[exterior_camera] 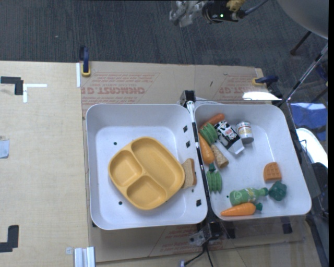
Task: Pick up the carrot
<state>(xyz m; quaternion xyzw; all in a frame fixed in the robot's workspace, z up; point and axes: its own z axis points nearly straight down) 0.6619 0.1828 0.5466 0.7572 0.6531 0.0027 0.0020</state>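
Note:
An orange carrot point(239, 210) lies flat near the front edge of the right bin point(290, 156), just below a green bottle point(246, 195). A second carrot-like orange piece point(205, 150) rests against that bin's left wall. The gripper point(183, 11) hangs at the top of the view, well beyond the back of both bins and far from the carrots, over the dark floor.
The left bin point(99, 172) holds a yellow divided plate point(146, 172) and a slice of bread point(189, 173). The right bin also has green vegetables point(209, 133), a small carton point(227, 134), a can point(245, 132), a waffle piece point(272, 171) and broccoli point(278, 191).

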